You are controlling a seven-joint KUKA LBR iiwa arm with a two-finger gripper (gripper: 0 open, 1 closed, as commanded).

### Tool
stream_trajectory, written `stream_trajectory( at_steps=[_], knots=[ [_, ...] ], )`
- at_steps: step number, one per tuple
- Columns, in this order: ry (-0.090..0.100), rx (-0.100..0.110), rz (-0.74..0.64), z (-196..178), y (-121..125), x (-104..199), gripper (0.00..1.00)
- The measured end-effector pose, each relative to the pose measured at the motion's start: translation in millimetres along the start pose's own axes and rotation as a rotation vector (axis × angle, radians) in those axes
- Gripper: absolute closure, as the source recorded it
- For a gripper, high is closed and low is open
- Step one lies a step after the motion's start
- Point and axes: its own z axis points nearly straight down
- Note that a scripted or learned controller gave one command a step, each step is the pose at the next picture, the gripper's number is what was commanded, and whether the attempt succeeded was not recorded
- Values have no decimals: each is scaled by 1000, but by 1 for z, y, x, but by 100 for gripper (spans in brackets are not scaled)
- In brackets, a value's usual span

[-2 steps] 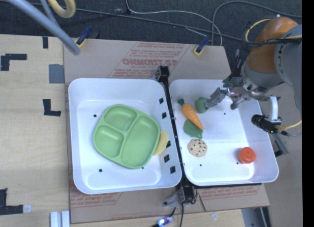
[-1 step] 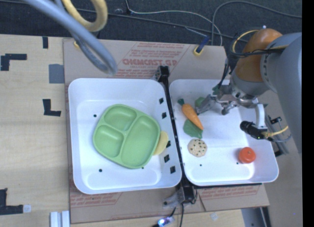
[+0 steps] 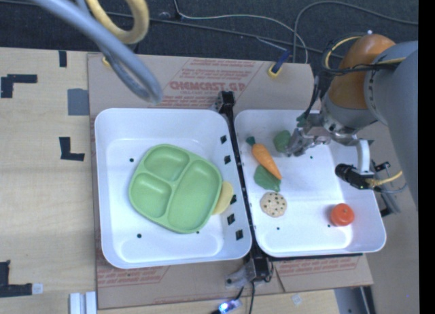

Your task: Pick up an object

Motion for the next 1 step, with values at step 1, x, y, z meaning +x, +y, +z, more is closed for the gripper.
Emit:
stream_trajectory(
  at_steps=[1],
  knots=[
    [0, -7, 2, -64, 2, 1, 100]
  ],
)
